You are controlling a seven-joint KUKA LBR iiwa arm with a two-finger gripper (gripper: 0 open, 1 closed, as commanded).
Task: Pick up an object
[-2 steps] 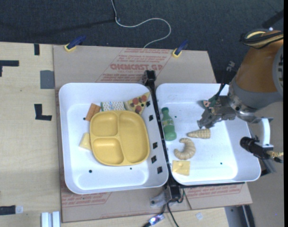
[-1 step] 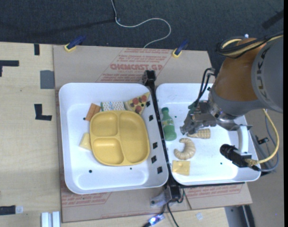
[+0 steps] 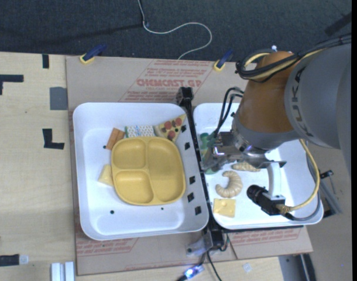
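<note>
looming over the right bin is the grey arm with its orange band; its gripper sits low at that bin's left side, just left of a croissant; whether the fingers are open or closed i cannot tell; a yellow cheese slice lies below the croissant; the left bin holds a yellow divided plate, a pizza slice and an orange wafer.

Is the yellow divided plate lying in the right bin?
No, the yellow divided plate lies in the left bin, while the right bin holds the croissant.
</note>
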